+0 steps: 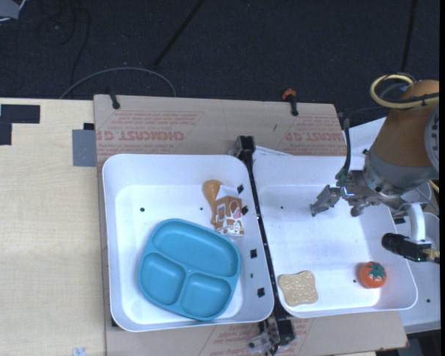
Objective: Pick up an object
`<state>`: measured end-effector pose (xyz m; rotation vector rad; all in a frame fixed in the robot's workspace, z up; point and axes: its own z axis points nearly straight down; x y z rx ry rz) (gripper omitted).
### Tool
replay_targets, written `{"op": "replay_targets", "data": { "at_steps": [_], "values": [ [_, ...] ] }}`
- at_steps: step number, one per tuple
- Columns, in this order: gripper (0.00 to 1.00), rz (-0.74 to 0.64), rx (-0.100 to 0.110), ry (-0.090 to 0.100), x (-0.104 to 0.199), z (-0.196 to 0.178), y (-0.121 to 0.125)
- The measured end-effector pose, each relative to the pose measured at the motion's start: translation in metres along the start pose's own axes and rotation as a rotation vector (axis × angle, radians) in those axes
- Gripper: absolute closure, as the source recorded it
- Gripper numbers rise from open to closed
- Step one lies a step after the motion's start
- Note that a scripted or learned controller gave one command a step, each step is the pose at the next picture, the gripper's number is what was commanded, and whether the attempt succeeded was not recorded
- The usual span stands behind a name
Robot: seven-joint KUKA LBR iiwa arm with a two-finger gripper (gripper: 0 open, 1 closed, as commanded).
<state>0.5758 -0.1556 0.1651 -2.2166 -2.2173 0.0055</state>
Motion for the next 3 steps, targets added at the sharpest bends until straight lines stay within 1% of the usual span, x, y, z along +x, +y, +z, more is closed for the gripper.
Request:
{"op": "replay_targets", "data": {
  "at_steps": [1,2,3],
  "values": [
    [0.0,0.001,-0.001,0.0,0.002,0.061,-0.007],
    [0.0,0.002,-0.003,-0.001,0.003,0.078,-0.007],
    [1.0,0.005,-0.003,-0.001,0.002,0.067,-0.007]
  ]
}}
